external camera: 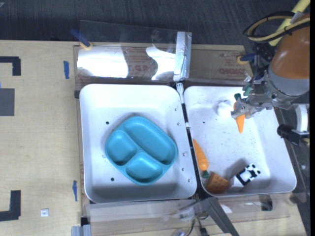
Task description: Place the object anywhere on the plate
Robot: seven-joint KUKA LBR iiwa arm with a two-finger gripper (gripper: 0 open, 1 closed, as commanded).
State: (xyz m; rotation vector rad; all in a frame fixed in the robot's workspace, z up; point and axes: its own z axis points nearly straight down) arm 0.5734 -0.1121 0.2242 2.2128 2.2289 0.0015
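Carrot [240,122] is up in the air over the right bin [275,146], operator: a small orange cone, point hanging down, its top pinched between the fingers of your gripper [242,110]. Nearest you, along the right bin's front edge, sit a brown waffle-textured piece [216,182] and a black-and-white block [247,174], with a second orange carrot [200,159] lying against the divider. Over in the left bin [93,146] lies the blue plate [141,149] (three compartments, tilted on a diagonal), well apart from the gripper. Further back, your arm comes in from the right, wrist bent down over the bin's far right part, orange band [293,58] above it. A small white object [224,108] rests just left of the gripper, near the back wall.
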